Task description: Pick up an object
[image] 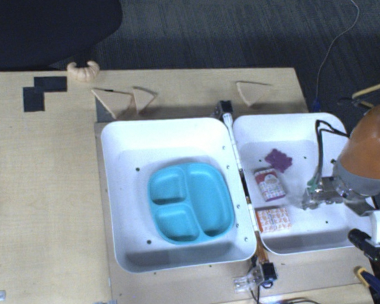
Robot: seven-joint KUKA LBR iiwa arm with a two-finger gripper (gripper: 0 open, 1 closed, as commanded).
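Two shallow white bins sit side by side on a pale wooden tabletop (45, 210). The left bin (122, 149) holds a blue divided plate (190, 202) with three compartments, lying flat near the middle of the bin floor, slightly toward the right wall. The right bin (300, 238) holds three small things on its left half: a purple scrap (279, 159) toward the back, a small red and white packet (269, 185) just in front of it, and a second flat red-patterned card (273, 219) nearer the front wall, close to the divider between the bins. The arm (372, 155) reaches in from the right, its orange band over the right rim of the right bin. The hand (314, 196) hangs low over the right bin's floor, to the right of the packet and card and apart from both. Nothing shows between its fingers; whether they are spread or closed cannot be made out from this angle. A black cable (319, 147) runs along the wrist. A small tan knob (82, 71) lies on the tabletop at the far edge, well apart from the bins.
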